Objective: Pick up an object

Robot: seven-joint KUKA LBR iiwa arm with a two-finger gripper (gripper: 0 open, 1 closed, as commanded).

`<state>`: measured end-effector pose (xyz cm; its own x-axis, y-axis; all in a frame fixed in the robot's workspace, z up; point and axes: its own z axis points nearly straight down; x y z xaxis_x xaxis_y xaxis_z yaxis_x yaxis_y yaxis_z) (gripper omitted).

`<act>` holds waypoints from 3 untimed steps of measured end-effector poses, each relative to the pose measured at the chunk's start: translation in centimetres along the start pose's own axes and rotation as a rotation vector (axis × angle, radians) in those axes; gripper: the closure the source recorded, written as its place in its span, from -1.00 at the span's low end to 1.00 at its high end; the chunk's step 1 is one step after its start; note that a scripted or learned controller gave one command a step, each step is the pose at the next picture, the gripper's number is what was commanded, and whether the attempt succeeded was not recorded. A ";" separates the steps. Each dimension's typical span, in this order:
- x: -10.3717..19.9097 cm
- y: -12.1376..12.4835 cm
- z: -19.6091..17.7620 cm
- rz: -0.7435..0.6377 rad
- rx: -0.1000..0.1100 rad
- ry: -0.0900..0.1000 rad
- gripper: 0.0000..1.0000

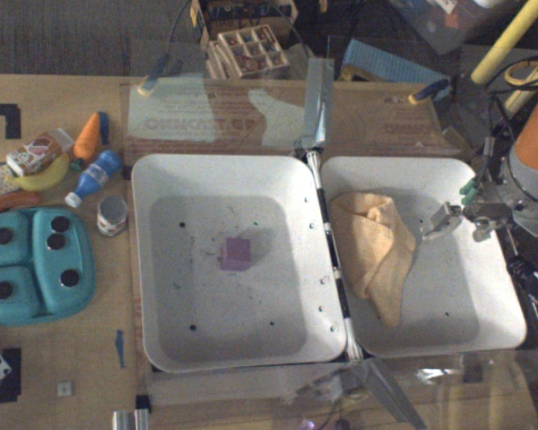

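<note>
Grey two-finger gripper over right white bin, jaws spread, nothing between, just right of crumpled tan cloth. Small purple block lies mid left white bin.

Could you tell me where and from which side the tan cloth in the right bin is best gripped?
Probably from straight above, pinching a raised fold near the middle of the cloth. It lies crumpled and limp against the right bin's left wall, so ridges offer something to pinch, while its flat edges hug the floor.

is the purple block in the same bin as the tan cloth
No, the purple block lies in the left bin, while the tan cloth is in the right bin.
</note>
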<state>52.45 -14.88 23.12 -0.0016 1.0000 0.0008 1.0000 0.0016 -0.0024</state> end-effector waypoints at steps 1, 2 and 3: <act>3.7 8.1 6.4 0.063 -0.005 -0.002 -1.00; 1.0 6.3 14.0 0.008 -0.015 -0.001 -1.00; 5.2 8.1 13.9 -0.335 -0.019 -0.007 -1.00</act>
<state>60.52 -9.67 9.19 -0.3307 0.9437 -0.0085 0.9436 0.3308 0.0154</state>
